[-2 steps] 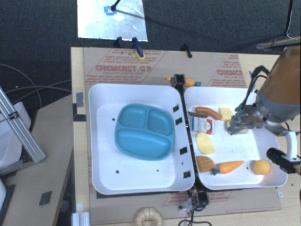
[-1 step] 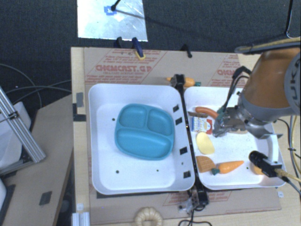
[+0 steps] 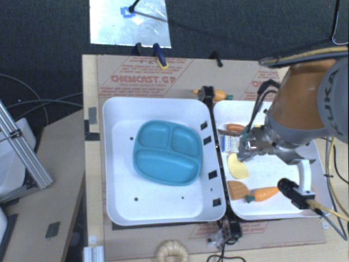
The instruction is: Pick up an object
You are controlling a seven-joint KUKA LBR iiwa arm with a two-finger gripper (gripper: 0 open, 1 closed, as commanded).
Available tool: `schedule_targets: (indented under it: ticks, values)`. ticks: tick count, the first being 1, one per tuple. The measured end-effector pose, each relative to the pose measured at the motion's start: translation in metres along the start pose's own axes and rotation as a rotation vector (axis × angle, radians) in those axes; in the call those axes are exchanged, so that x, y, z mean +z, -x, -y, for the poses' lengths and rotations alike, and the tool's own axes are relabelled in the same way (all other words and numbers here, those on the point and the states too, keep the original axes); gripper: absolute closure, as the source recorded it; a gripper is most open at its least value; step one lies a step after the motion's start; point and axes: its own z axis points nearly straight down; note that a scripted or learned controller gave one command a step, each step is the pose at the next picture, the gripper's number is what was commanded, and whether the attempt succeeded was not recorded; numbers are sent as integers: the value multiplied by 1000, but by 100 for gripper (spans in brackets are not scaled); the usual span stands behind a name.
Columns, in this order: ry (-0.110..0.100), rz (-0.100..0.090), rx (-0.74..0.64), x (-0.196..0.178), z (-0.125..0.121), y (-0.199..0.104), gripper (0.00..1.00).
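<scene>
The right bin (image 3: pixel 272 214) holds several toy foods. A red sausage (image 3: pixel 235 127) lies at its far left, with a blue-and-white packet (image 3: pixel 231 144) just below it. Nearer the front are a pale yellow oval piece (image 3: pixel 238 168), a brown bread-like piece (image 3: pixel 238 189) and an orange carrot (image 3: pixel 264 194). My gripper (image 3: pixel 247 147) reaches in from the right and hangs low over the left side of this bin, right beside the packet and just above the yellow piece. The arm's wrist hides the bin's middle.
In the left bin (image 3: pixel 117 146) lies a blue divided plate (image 3: pixel 168 152). A black clip-lined divider (image 3: pixel 214 146) separates the two bins. A small orange object (image 3: pixel 218 95) sits behind the bins. A black fitting (image 3: pixel 294 194) on the arm hangs over the right bin's front.
</scene>
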Motion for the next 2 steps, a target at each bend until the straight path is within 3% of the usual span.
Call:
schedule_targets:
  ticks: [1,2]
  values:
    - [-1,1,5,12,4,-2,100]
    - [1,1,3,16,-7,-2,100]
